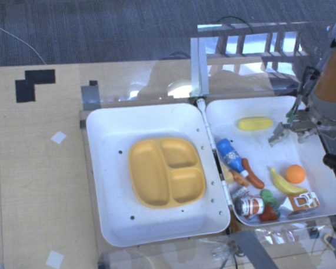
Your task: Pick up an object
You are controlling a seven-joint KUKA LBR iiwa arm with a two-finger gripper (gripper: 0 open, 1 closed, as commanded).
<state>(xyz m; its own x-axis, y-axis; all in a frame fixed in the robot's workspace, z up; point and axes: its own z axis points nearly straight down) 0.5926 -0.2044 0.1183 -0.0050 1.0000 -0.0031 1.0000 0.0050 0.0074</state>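
Note:
The right bin [334, 203] holds several small items: a yellow oblong fruit [254, 124], a blue bottle [229, 154], an orange sausage-shaped piece [253, 174], a banana [284, 182], an orange [295, 173], a can [250, 206], a red and green piece [270, 205] and a small carton [303, 202]. My gripper [290, 135] hangs over the bin's upper right part, just right of the yellow fruit and above the orange. Its fingers [275, 138] stand spread apart with nothing between them.
The left bin [114, 225] holds a yellow divided plate [165, 171]. A metal frame [253, 40] rises behind the right bin. The grey arm with its orange band [334, 82] comes in from the right edge.

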